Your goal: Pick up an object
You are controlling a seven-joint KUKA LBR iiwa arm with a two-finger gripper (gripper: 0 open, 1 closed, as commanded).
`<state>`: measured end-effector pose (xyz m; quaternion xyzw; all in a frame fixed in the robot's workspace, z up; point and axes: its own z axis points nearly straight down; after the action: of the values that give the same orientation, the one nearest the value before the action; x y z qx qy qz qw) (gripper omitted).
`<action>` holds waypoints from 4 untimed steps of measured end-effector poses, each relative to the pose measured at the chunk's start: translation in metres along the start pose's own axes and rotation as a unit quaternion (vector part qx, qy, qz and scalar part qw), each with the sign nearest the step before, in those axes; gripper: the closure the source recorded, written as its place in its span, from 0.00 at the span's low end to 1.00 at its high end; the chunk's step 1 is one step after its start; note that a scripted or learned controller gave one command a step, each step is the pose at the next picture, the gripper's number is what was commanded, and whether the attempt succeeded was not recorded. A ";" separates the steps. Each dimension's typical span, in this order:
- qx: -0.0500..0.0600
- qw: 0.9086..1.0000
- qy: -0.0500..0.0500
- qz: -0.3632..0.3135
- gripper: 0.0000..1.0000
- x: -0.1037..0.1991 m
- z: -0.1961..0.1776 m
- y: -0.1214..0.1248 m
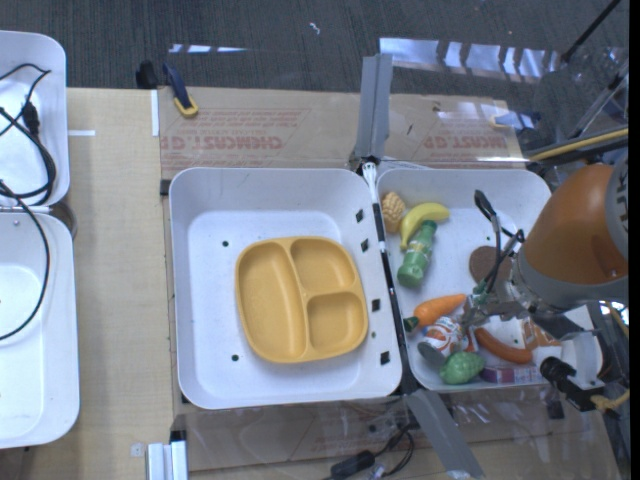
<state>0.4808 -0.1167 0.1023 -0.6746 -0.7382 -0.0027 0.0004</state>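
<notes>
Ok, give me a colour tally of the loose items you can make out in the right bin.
Yellow: 2, the banana and the corn
Green: 2, the bottle and the broccoli-like piece
Orange: 2, the carrot and the sausage-shaped piece
Brown: 1, the round piece
Total: 7. More items lie under the arm, too hidden to count.
</notes>
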 end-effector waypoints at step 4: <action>0.004 0.997 -0.002 0.076 0.00 -0.027 0.013 0.025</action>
<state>0.5080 -0.1411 0.0891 -0.7285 -0.6850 0.0017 0.0017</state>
